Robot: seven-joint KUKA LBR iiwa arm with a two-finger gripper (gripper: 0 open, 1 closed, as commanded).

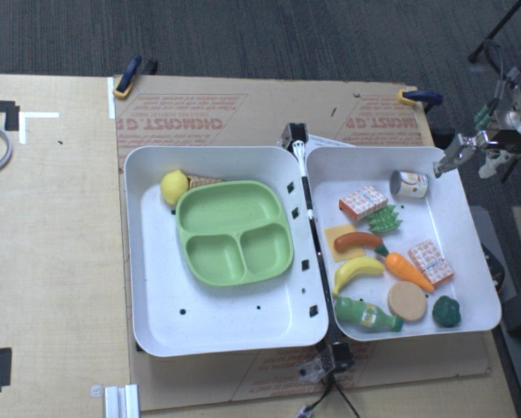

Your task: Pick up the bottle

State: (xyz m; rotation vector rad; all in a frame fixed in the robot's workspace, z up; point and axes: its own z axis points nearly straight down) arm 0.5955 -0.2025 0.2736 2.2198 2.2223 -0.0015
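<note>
Gripper [452, 157] hangs over the right bin's [478, 233] far corner, finger state indiscernible; green bottle [367, 313] lies untouched.

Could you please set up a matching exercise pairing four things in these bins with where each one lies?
Things:
1. bottle
2. can
3. lemon
4. carrot

Places:
A. left bin, far left corner, beside the green tray
B. right bin, near edge, at its left
C. right bin, middle, beside the banana
D. right bin, far edge, nearest the gripper

Pairs: 1-B, 2-D, 3-A, 4-C
</note>
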